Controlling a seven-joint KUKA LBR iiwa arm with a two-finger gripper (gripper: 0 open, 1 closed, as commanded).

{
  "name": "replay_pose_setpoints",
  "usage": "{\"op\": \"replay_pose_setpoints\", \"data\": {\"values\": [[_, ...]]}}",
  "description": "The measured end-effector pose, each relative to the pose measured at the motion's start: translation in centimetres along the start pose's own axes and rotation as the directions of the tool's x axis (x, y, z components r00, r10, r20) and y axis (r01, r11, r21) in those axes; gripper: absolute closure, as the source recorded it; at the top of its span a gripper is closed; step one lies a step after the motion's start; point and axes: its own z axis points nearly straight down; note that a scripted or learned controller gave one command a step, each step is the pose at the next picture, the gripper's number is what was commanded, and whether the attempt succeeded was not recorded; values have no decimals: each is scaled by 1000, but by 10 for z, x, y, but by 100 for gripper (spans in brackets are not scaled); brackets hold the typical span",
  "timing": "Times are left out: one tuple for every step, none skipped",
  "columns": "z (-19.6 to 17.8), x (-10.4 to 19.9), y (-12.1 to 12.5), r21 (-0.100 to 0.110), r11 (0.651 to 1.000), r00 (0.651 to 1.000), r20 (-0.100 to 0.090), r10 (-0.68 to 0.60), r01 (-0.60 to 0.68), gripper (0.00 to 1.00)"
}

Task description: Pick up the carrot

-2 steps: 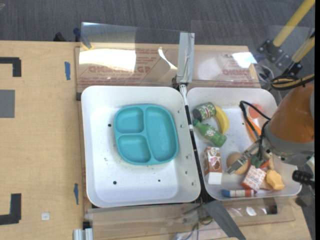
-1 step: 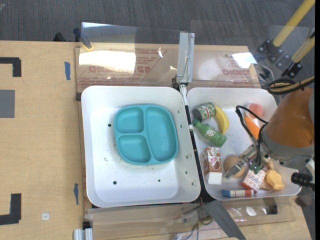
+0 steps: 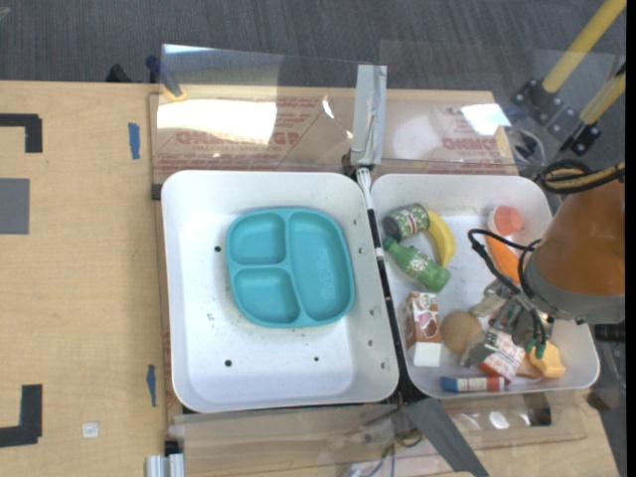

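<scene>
Robot arm reaching down into the right of two white bins, among mixed toy food items.

The left bin (image 3: 189, 266) holds a teal divided plate (image 3: 291, 266) with three compartments. In the right bin (image 3: 467, 195), the gripper (image 3: 512, 326) sits low over the clutter near the bin's right side, under the arm's orange band (image 3: 588, 246); whether its fingers are parted or closed, or hold anything, cannot be told. The carrot (image 3: 504, 258), orange, lies just beside the arm's wrist, partly hidden by it and a black cable. Nearby are a green can (image 3: 405, 221), a banana (image 3: 440, 238), a green bottle (image 3: 417, 264), a small carton (image 3: 424, 318), a brown potato-like lump (image 3: 460, 332) and a tube (image 3: 475, 384) at the front wall. Their labels are too small to read. Reddish reversed lettering on the clear panel (image 3: 328, 127) behind the bins is blurred.
</scene>
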Motion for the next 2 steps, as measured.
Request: {"op": "replay_pose_setpoints", "data": {"values": [[0, 1, 3, 0, 1000, 1000, 1, -16, 16, 0], [2, -76, 24, -2, 997, 997, -3, 77, -77, 0]]}}
